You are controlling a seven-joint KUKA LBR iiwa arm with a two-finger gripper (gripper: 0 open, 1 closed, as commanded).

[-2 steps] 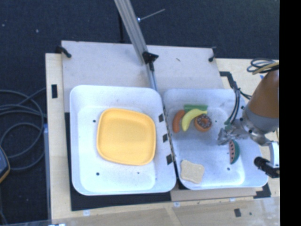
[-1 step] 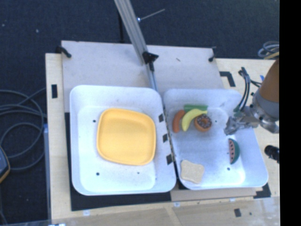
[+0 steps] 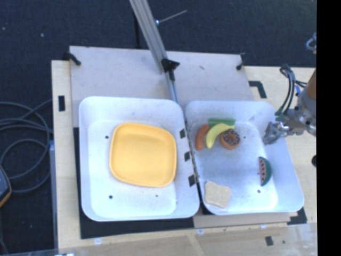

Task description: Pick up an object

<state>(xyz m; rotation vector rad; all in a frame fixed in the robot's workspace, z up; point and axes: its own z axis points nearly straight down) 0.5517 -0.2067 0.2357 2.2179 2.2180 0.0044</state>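
Observation:
In the right bin (image 3: 282,196) lie a yellow banana (image 3: 214,134) with a green piece (image 3: 221,122) above it, an orange-red sausage-shaped toy (image 3: 201,137), a brown round doughnut-like toy (image 3: 230,139), a watermelon slice (image 3: 264,170) and a slice of bread (image 3: 217,194). My gripper (image 3: 270,134) hangs over the right bin's right rim, above the watermelon slice and to the right of the doughnut. Nothing shows between its fingers.
The left bin (image 3: 93,196) holds a yellow square plate (image 3: 143,154). A metal pole (image 3: 149,31) slants from the top down to the gap between the bins. Black cables (image 3: 24,143) lie at the left of the bench.

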